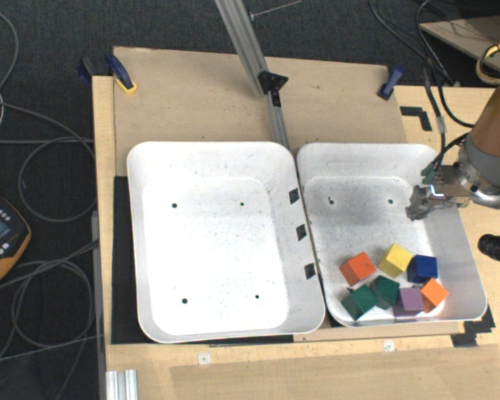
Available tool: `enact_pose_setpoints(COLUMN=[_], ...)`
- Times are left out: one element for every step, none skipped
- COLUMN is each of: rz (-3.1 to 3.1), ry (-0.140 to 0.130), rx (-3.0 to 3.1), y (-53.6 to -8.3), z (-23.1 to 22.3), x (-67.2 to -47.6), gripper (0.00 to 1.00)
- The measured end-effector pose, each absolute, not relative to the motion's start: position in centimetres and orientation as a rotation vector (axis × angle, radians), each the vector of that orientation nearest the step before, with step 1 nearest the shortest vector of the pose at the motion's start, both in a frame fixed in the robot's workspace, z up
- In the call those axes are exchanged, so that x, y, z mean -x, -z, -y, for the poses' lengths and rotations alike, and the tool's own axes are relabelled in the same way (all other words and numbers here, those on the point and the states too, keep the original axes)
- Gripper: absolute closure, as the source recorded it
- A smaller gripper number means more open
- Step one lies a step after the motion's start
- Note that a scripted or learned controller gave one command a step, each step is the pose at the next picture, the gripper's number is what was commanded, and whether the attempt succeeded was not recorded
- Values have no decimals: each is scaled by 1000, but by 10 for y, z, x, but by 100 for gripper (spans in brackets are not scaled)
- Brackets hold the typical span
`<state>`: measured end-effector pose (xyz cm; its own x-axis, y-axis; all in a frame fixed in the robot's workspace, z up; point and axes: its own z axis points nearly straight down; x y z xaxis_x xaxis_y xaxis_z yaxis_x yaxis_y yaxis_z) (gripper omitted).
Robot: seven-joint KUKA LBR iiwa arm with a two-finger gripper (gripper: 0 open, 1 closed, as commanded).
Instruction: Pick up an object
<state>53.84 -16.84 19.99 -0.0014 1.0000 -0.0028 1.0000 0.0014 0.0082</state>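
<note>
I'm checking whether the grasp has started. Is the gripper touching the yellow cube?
Apart. The camera view shows the gripper over bare bin floor near the right bin's far right side, with white floor plainly visible between it and the yellow cube.

Yellow block [394,260], blue block [422,267]

Dark grey carpet floor [42,23] all around, with thin black cables [33,182] looping on the left. Light wooden bench [192,98] in the middle. Blue clamps [121,72] at the far corners. Slanted grey metal pole [242,32] behind.
</note>
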Motion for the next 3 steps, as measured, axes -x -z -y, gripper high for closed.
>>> enact_pose_setpoints(rz=[-2221,-2230,-2232], ry=[-3,-4,-4], rx=[-2217,-2215,-2214], y=[-218,-233,-243], z=[168,115,55], x=[-539,-533,-527], gripper=[100,100,100])
